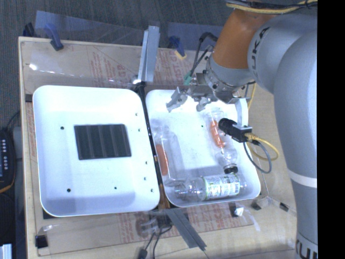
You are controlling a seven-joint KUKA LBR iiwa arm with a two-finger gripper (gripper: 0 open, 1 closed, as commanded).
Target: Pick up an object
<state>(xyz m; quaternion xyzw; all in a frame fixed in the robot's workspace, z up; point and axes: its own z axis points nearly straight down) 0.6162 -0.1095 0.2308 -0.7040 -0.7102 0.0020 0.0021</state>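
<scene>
I'm seeing gripper [187, 102] hovering over right bin [186, 99] top edge, fingers spread, gripping nothing; clear bottles [213, 188] lying below.

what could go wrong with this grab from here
The end effector hangs over the right bin's far edge, away from the clear bottles, so it may close on nothing. The bottles are see-through and lie packed together along the bin's walls, so fingers could hit a wall or slip off.
</scene>
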